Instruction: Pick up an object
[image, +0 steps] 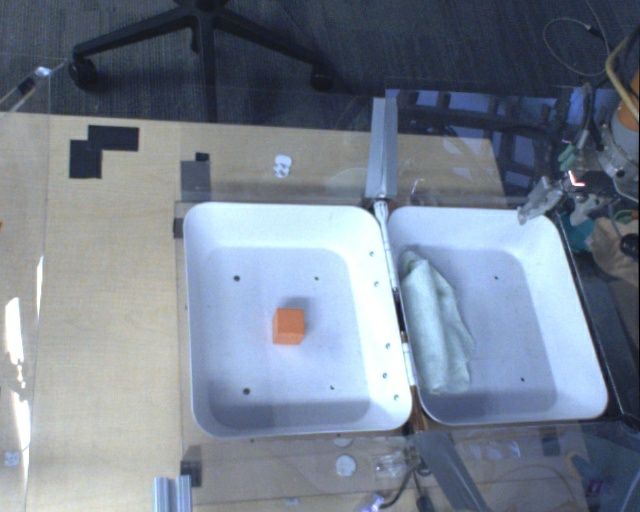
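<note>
1. The gripper sits at the upper right of the frame, over the top right corner of the right bin. The orange block lies well apart from it, down and to the left, near the middle of the left bin. Any reach for the block has to cross the right bin and the divider between the two.
2. The grey-white cloth is the nearer candidate. It lies along the left side of the right bin, below and left of the gripper, with its long axis running from top to bottom of the frame.
3. The gripper is small and blurred here, so I cannot tell how far it is open. Nothing is visible in its grasp.
4. The block is a small, squarish orange piece with flat faces, resting flat on the white floor, clear of the walls. The cloth is bunched and folded, soft-looking, close against the bin's left wall.
</note>
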